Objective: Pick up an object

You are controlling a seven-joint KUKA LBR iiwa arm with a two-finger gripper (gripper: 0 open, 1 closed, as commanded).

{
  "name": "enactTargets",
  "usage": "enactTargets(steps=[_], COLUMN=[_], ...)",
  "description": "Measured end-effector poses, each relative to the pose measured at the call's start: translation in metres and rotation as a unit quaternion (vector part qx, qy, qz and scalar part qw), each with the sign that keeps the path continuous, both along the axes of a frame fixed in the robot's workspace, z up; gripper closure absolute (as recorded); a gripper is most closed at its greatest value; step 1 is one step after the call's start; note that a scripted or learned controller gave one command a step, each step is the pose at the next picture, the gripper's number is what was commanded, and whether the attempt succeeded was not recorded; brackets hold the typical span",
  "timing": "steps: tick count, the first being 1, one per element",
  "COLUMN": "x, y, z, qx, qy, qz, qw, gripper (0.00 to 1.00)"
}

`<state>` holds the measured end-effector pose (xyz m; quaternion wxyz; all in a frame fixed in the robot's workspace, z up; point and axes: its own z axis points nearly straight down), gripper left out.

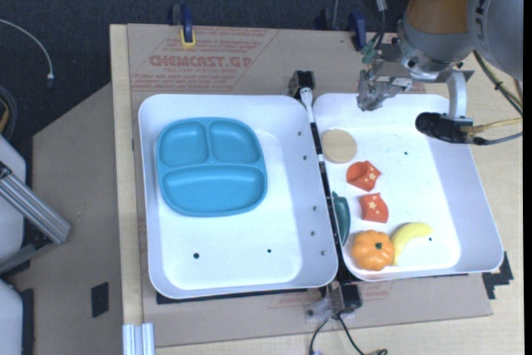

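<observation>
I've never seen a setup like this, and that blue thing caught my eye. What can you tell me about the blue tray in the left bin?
The blue tray is a light blue, rounded-corner dish that looks like smooth plastic. Raised ridges split it into three compartments: two smaller ones at the far side and one long one nearer the camera. It lies flat and right side up in the upper left part of the left white bin, resting on the bin's floor. Nothing sits in it.
</observation>
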<state>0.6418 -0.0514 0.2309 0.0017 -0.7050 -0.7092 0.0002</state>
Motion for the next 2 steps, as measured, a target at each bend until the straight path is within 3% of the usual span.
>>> enactTargets(steps=[2], x=[-0.026], y=[0.106], z=[-0.017], qx=[-0.0002], qy=[0.000], qz=[-0.001], qw=[1.0000], gripper=[1.00])
